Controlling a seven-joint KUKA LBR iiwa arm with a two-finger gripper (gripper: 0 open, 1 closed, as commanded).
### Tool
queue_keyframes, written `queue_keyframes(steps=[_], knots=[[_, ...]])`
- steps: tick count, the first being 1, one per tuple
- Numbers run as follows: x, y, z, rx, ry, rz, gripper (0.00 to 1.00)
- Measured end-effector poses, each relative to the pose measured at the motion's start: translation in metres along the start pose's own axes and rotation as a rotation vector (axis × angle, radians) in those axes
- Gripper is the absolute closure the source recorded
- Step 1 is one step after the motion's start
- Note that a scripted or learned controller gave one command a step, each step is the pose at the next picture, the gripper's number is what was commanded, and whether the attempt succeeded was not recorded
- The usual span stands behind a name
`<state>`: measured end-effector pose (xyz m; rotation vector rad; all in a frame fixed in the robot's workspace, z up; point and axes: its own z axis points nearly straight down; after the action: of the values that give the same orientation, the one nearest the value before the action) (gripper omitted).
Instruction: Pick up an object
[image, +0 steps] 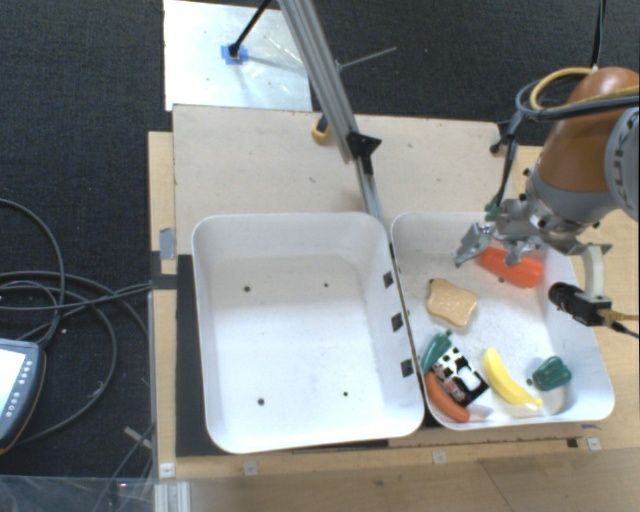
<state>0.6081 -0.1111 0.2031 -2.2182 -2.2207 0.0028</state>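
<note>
We see the claw (497, 247) low in the right bin (600, 405), directly over an orange object (515, 268); its grip state we cannot tell. Bread slice (452, 302) lies just below-left, banana (510, 380) farther below.

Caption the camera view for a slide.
Gripper poised over an orange object in the right bin, among toy foods.

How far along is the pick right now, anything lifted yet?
Done: the gripper is down in the right bin, directly over the orange object. In hand: nothing visibly; I cannot tell whether it has closed on the orange object, which seems to lie on the bin floor. Left: grasp and lift. The bread slice, banana and the other items lie untouched.
</note>
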Motion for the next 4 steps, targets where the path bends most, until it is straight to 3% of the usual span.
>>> queue_keyframes(steps=[2, 3, 4], knots=[[0.002, -0.007, 0.088, 0.0, 0.0, 0.0, 0.0], [0.001, -0.005, 0.074, -0.007, -0.001, 0.001, 1.0], [0.003, -0.013, 0.026, -0.009, -0.002, -0.001, 1.0]])
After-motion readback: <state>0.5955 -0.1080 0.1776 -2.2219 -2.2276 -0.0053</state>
